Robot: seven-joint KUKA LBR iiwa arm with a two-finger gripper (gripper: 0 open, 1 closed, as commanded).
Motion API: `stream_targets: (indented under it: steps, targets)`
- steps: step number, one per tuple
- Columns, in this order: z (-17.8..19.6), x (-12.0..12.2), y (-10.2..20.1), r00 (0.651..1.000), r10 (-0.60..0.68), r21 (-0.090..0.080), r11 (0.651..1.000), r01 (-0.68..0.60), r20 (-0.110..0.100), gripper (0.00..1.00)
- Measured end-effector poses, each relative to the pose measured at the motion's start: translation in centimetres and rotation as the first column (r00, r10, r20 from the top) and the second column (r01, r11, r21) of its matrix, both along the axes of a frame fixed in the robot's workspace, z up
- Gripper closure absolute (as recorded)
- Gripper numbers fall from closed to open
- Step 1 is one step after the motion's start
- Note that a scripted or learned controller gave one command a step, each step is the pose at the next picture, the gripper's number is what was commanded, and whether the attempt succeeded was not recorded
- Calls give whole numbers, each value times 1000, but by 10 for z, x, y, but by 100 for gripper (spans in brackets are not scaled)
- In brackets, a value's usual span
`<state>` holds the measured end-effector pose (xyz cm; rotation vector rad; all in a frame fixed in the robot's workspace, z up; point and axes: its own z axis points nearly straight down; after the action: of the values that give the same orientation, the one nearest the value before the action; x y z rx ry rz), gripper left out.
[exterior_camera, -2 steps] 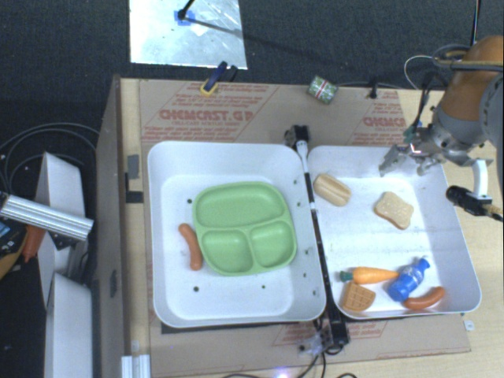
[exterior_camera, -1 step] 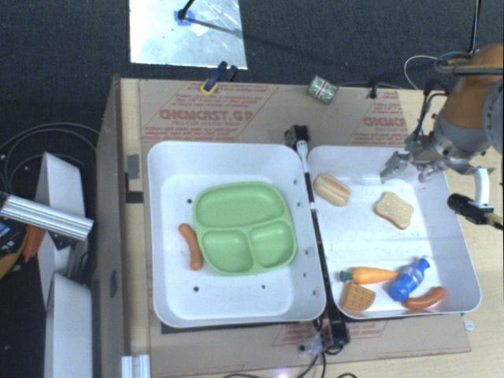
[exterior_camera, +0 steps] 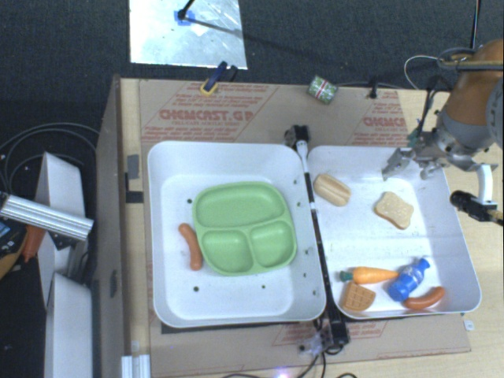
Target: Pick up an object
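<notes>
**Arm poised above toast slice**

The gripper [exterior_camera: 413, 161], fingers spread and holding nothing, hovers just up and right of the bread slice [exterior_camera: 394, 209] in the right bin [exterior_camera: 465, 266]. Light, stiff and flat, the slice likely wants pinching across its narrow edges.

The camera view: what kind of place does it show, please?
Most likely a robot test bench in a lab. Two white bins, the left bin and the right bin, sit on cardboard, toy food such as a carrot lies inside, and the gripper hangs over the right bin.
</notes>
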<state>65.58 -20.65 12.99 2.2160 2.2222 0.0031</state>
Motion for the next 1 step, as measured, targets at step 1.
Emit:
stream_targets:
  steps: [1]
  targets:
    - [-2,-1,0,1000,-1,-1,1000,1,-1,0]
